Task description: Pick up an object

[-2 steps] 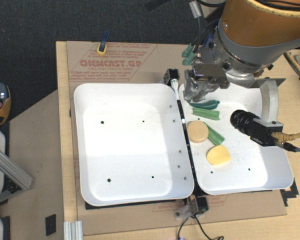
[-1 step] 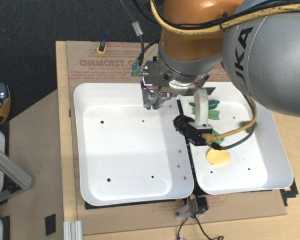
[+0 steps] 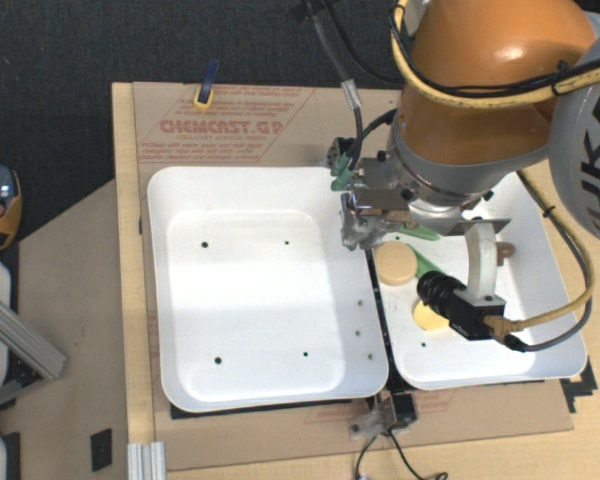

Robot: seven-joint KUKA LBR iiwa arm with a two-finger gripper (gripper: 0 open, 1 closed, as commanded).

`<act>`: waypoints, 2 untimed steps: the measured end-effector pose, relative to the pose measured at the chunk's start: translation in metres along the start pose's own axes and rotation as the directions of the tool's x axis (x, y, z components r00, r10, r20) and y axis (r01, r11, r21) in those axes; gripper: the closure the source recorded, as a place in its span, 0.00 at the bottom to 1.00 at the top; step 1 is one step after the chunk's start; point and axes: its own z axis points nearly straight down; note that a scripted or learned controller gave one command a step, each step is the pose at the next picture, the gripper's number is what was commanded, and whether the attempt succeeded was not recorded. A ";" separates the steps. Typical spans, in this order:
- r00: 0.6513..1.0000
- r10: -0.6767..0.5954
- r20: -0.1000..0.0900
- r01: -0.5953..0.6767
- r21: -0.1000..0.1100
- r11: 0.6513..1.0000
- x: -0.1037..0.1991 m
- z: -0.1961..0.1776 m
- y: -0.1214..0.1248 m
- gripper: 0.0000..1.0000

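Object: tan round disc (image 3: 395, 264) lies in right bin (image 3: 540, 363), near the divider.
Claw (image 3: 365, 230): low at the bins' shared edge; opening cannot be told.
Relation: disc lies just right of claw, slightly nearer the camera.

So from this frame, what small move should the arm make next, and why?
Probably a short descent onto the tan round piece. The gripper sits at the right bin's left edge, just beside the piece, with nothing seen between its fingers, so no grasp shows.
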 end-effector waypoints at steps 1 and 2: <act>1.000 -0.007 -0.001 0.007 -0.006 1.000 0.018 -0.004 0.002 1.00; 1.000 -0.006 -0.001 0.006 -0.009 1.000 0.028 -0.024 0.023 1.00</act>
